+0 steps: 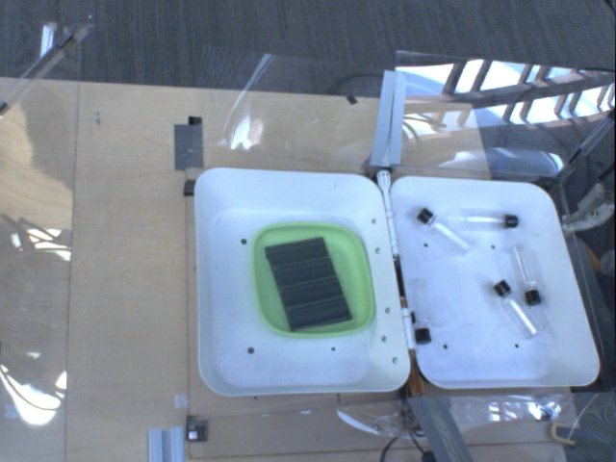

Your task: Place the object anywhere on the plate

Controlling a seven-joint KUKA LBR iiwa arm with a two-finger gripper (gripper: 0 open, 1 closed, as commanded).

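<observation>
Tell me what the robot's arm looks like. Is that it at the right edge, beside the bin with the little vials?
Possibly. Just past the right bin, at the picture's right edge, there is a pale grey rounded piece with darker shapes above it. It could be part of the arm, but too little of it is in frame to make out bands, cables or markings.
</observation>
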